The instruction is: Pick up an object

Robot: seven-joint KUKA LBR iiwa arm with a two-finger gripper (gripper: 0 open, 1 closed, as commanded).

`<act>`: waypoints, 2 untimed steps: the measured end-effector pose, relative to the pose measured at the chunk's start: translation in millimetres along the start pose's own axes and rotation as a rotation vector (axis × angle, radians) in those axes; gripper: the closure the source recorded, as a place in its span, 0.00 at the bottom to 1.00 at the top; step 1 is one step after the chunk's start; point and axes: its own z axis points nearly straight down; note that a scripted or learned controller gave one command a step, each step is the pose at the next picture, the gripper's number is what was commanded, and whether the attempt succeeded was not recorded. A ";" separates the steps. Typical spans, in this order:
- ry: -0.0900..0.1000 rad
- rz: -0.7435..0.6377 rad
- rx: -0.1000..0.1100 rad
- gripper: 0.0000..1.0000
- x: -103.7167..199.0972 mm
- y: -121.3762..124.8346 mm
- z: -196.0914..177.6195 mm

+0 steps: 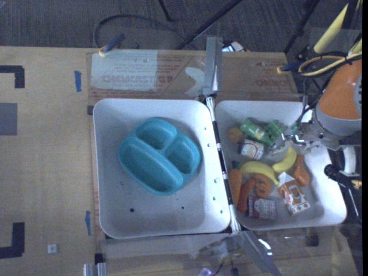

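**Arm over the right bin's far edge**

The arm (340, 99) leans in above the right bin (333, 203). The left bin (109, 154) carries a teal divided plate (159, 155) near its middle. Toy food crowds the right bin: a yellow banana (260, 169) mid-bin, a green can (253, 129) toward the far edge. The gripper (299, 135) hangs near that far edge, its opening unreadable.

Faint reversed red lettering on clear sheet (123, 71) behind left bin, not legible
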 end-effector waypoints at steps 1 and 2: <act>-0.001 0.000 -0.002 1.00 0.0 0.8 -10.3; -0.001 0.264 0.001 1.00 77.3 43.8 -146.6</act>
